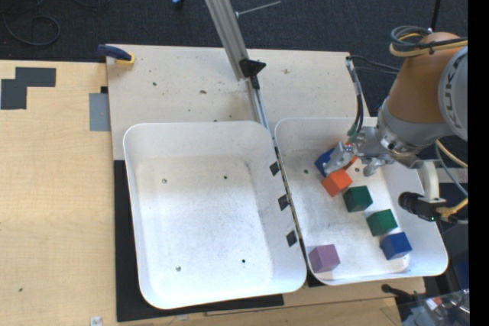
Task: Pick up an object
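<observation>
— So where does the gripper [353,155] sit?
— Low over the right bin [428,263], at its upper middle, just above the orange cube [336,182] and beside a blue block [327,159]. Whether it is apart or together cannot be told.
— What crowds it?
— Two green cubes [357,199] lie close below and to the right, then a blue cube [396,244]; a purple cube [324,256] rests by the near rim. The left bin [137,164] adjoins, on the desk [176,84].

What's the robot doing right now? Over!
Gripper low in the right bin, beside a blue block and orange block. Nothing seen held. Green blocks crowd close.
</observation>
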`<state>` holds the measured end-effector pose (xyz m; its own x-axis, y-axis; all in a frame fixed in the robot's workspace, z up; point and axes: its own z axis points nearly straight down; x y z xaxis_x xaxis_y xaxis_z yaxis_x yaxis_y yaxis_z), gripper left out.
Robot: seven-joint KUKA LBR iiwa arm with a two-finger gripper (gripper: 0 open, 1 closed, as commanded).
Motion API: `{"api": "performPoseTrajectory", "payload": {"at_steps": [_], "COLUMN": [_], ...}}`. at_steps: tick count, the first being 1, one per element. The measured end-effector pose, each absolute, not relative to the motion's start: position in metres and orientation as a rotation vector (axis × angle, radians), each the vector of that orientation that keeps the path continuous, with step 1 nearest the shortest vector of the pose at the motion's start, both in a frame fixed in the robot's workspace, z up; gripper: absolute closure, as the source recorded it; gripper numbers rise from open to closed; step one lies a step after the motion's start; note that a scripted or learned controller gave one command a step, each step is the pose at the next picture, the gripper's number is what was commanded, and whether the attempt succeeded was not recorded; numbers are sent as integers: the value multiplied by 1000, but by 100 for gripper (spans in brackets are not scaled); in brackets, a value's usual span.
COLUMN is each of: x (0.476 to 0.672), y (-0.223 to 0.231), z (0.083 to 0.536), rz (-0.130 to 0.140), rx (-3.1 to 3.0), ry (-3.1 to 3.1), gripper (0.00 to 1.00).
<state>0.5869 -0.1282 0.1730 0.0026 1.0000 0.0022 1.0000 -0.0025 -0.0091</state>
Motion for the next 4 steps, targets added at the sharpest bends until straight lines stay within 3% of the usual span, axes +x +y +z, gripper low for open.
{"api": "performPoseTrajectory", "payload": {"at_steps": [1, 2, 3, 4], "x": [593, 593, 593, 593], "y": [-127, -127, -128, -119], "z": [112, 92, 101, 157], "rz": [9, 1, 2, -2], "rx": [-2217, -2227, -2231, -2221], "ry": [-2214, -2218, -2210, -2223], "gripper": [0, 0, 100, 100]}}
